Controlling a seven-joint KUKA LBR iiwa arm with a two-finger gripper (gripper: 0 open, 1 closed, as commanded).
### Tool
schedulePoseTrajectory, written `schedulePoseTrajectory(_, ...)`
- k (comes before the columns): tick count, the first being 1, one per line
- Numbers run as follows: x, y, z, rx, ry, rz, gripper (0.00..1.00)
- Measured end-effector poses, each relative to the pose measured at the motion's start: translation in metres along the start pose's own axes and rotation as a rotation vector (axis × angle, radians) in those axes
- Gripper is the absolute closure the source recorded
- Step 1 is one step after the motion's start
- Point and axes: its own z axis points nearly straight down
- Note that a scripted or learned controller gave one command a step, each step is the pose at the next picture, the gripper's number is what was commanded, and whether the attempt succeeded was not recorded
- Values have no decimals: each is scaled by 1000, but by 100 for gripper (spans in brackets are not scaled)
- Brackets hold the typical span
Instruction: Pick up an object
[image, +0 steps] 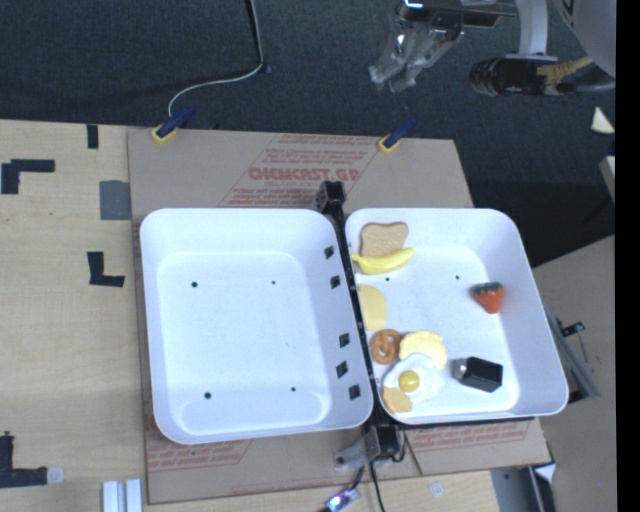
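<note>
Well below pincer (400, 62), banana (382, 262).

Both white bins (240, 225) look like smooth, slightly glossy plastic, well below the metallic-looking fingers (395, 70). Under them lies a matt brown cardboard sheet (290, 170) with red print, on a pale, wood-look worktop (50, 330). Right beneath the fingers, dark carpet-like floor (130, 50), rough and matt.

A robotics lab is indicated: two white bins (160, 300) are clamped onto cardboard (290, 165) at the table's (60, 300) middle (blue clips (172, 124) at its far edge), with cables (225, 80) trailed over dark carpet (100, 50).
</note>
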Motion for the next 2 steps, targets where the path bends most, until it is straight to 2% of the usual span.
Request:
schedulePoseTrajectory(1,-132,-1,-33,8,-6,17,100)
schedulePoseTrajectory(2,-181,-1,-30,11,-4,12,100)
